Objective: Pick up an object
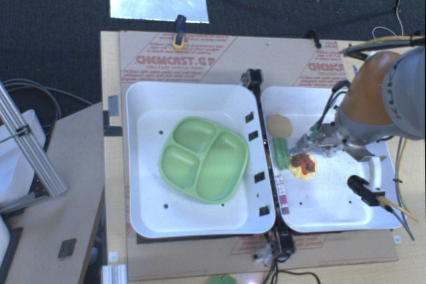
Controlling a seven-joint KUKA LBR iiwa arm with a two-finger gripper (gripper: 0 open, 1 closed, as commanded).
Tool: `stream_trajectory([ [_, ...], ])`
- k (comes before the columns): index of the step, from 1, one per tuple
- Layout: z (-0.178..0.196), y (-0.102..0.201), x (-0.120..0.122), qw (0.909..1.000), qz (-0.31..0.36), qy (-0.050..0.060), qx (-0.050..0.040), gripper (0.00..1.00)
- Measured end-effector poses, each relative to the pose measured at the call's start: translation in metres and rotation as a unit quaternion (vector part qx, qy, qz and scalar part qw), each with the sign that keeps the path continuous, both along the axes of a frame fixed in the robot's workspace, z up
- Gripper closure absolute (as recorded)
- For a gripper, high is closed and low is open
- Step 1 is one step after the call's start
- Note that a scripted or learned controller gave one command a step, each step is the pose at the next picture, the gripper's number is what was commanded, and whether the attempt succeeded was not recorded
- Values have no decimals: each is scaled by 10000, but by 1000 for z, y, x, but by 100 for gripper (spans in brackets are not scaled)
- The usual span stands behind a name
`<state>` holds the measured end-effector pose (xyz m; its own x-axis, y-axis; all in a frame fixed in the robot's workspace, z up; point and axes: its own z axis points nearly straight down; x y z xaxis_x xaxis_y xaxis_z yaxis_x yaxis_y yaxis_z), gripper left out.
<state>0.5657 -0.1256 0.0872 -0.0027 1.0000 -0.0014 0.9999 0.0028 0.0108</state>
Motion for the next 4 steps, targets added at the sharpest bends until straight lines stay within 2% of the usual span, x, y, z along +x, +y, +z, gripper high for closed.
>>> stream_trajectory([
  [1,13,0,2,10000,6,-17,7,100],
  [2,12,0,2,10000,3,-9,10,0],
  [3,42,-34,21,10000,-15,31,-5,0],
  [4,4,-10,-18,10000,-11,67,16,0],
])
